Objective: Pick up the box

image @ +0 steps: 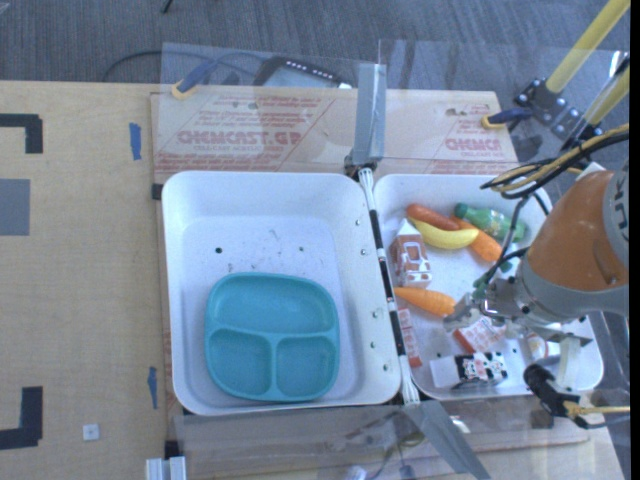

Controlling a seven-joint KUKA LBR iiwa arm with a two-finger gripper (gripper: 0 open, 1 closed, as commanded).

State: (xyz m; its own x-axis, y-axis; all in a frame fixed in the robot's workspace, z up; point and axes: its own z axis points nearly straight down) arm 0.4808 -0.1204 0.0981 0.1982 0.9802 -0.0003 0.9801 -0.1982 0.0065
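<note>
A small red-and-white carton box [411, 259] is lying in the right bin [432, 380], just left of a banana [446, 235]. The gripper [487, 308] is hovering right of and below the banana. The box is probably light and crushable, best pinched across its narrow sides.
</note>
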